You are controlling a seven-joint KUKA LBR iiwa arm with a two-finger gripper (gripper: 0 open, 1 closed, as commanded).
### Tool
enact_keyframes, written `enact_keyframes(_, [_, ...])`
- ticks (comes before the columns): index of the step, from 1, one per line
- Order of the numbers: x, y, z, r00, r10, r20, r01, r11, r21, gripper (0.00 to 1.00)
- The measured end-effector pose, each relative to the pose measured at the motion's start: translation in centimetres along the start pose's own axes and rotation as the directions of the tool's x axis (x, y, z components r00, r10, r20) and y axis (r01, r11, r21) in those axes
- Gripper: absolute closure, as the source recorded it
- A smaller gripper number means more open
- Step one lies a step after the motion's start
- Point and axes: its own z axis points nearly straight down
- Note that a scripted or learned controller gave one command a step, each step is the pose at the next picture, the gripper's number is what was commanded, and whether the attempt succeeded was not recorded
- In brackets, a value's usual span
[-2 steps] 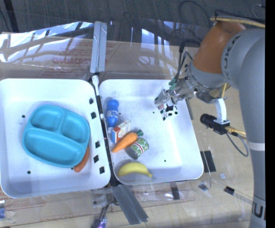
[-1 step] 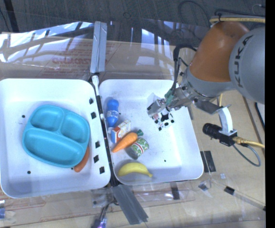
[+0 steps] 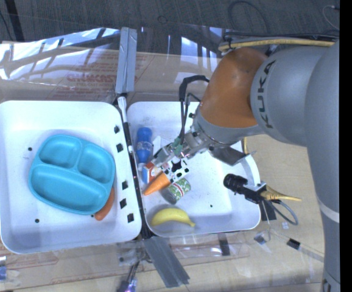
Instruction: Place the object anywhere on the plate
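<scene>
A light blue divided plate (image 3: 72, 172) lies in the left bin (image 3: 17, 224). In the right bin (image 3: 225, 218) my gripper (image 3: 171, 159) hangs low over a heap of small things: a blue bottle (image 3: 144, 143), an orange carrot (image 3: 156, 184), a green-labelled can (image 3: 178, 190) and a black-and-white toy (image 3: 180, 170). A yellow banana (image 3: 170, 218) lies nearer the front. The gripper sits right above the carrot and the toy, and the arm's body hides its fingers.
An orange sausage-like piece (image 3: 105, 208) pokes out from under the plate's front right edge. The divider (image 3: 129, 181) between the bins runs just left of the heap. The bulky arm (image 3: 267, 96) covers the right bin's back right part.
</scene>
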Motion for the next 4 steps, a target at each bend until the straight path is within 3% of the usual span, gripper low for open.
enact_keyframes(2, [11.7,6.9,1.4,0.959,-0.284,0.002,0.284,0.959,-0.002,1.0])
enact_keyframes(3, [11.7,6.9,1.4,0.959,-0.283,0.003,0.283,0.959,-0.002,0.0])
enact_keyframes(4, [14.9,10.0,9.2,0.905,-0.426,0.004,0.426,0.905,-0.003,0.0])
